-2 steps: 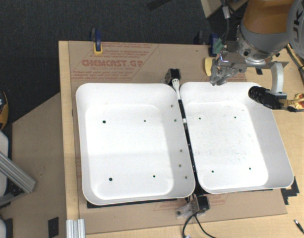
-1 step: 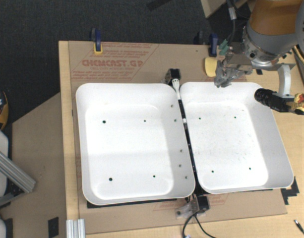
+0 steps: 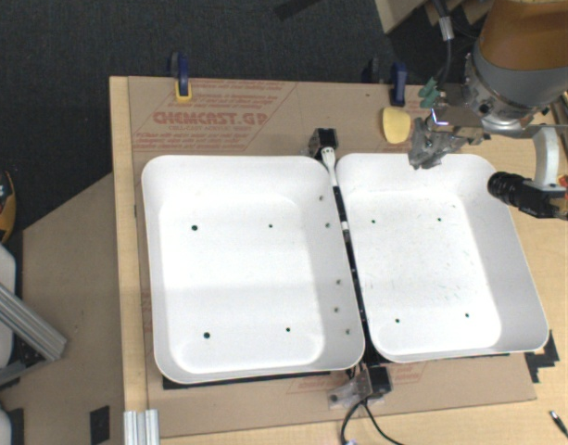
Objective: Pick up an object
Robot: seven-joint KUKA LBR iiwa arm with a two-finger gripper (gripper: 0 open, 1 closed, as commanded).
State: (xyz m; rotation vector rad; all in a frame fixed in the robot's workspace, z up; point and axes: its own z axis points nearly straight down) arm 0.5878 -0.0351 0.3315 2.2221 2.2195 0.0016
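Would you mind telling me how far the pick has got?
Nothing looks picked up yet. The gripper hangs over the far rim of the right white bin, beside a small pale yellow rounded object lying on the board outside it. The grasp and lift remain.

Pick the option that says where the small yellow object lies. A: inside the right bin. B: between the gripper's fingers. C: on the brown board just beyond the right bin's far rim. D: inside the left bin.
C: the yellow object rests on the brown board, outside the right bin and left of the gripper.
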